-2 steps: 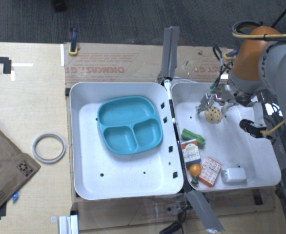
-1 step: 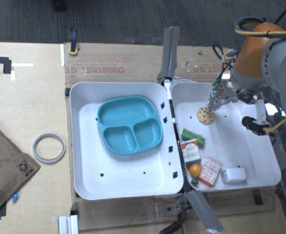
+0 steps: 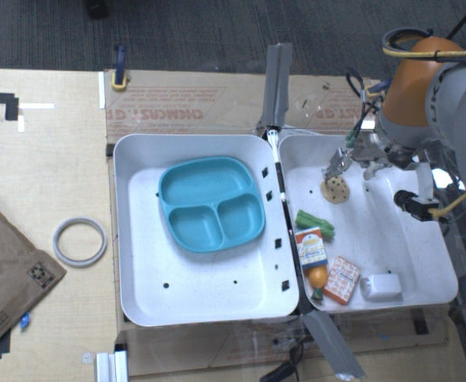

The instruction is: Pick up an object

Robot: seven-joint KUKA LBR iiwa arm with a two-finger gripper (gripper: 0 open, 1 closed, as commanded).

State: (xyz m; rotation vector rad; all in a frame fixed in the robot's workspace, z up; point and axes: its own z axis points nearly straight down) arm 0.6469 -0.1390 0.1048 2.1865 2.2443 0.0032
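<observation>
The gripper (image 3: 340,163) hangs low over the far part of the right bin (image 3: 424,293), its thin metal fingers pointing down and toward the divider between the two bins. Their tips look slightly parted, with nothing between them, though the view is small and slanted here, so I would call them open with some caution.

As for the task, no object is lifted yet. Everything in the right bin lies on the bin floor, so the pick is not done; by my reading the arm is at the approach stage, with the closing and lifting left to do.

The likeliest target is the cookie (image 3: 336,189), a small tan round with dark specks. It lies just beside the fingertips, a little nearer the camera than they are, and appears apart from them rather than touched. To take it, the gripper would probably need to shift a little toward the near side and come down around it.

The other candidates lie further toward the near side of the same bin: a green vegetable (image 3: 315,221), a small carton (image 3: 312,248) against the divider, an orange fruit (image 3: 318,277), a red-and-white box (image 3: 342,279), and a white block (image 3: 381,285) near the front corner. The left bin (image 3: 137,237) holds a blue divided plate (image 3: 212,203), well apart from the gripper.
</observation>
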